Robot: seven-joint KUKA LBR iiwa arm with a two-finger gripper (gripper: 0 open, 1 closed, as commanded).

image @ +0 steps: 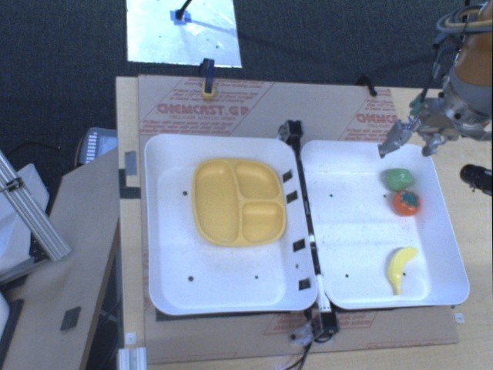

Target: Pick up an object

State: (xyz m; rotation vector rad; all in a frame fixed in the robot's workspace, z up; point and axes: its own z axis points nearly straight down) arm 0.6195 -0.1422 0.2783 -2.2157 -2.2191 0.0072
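Observation:
In the right bin (354, 284) lie three toy foods near its right side: a green round piece (398, 179), an orange-red tomato-like piece (406, 202) just below it, and a yellow banana (400, 267) toward the front. My gripper (410, 142) hangs above the bin's far right corner, a little up and beyond the green piece. Its two fingers are spread apart with nothing between them. The left bin (169, 284) holds a yellow divided plate (237, 201).
A black clamp strip (302, 206) runs between the two bins. Both bins rest on a cardboard sheet (231, 106). A metal rail (31, 214) and grey board lie at the left. A shiny plate (183, 21) sits on the floor at the back.

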